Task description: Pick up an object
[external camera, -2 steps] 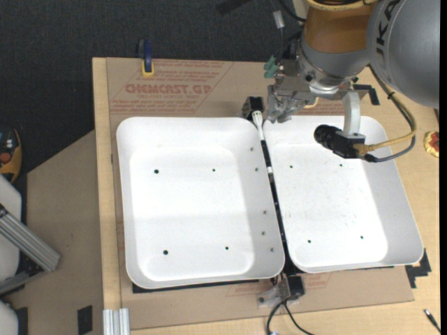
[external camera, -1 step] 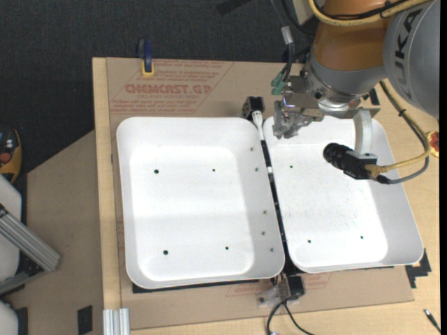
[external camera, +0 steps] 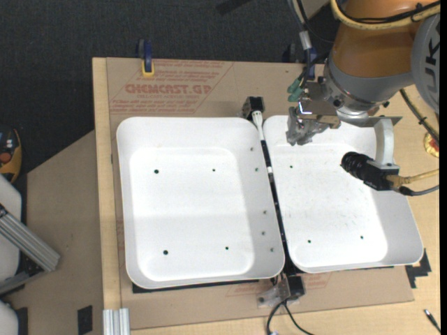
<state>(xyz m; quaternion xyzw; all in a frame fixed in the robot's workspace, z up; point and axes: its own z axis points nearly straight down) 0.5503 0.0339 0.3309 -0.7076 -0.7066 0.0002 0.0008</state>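
**Camera view.** The arm (external camera: 380,44) reaches in from the right. Its gripper (external camera: 302,132) hangs over the far left corner of the right bin (external camera: 335,222), close to the wall it shares with the left bin (external camera: 188,208). Whether the gripper is open or closed cannot be told, as the tip is small and dark against the wrist hardware. A black cylinder (external camera: 367,169) on a white bracket juts from the wrist over the same bin. Both bins rest on the table (external camera: 174,82).

**Object location.** The position of the object to be picked cannot be determined. It may lie beneath the gripper, where the wrist hides the bin floor.

**Procedure, as judged.** The step in hand appears to be the descent to grasp.
1. Lower the gripper vertically.
2. Keep clear of the corner wall, which leaves little room on that side.
3. Close only at floor level.
4. Lift slowly and confirm that an object has been held.
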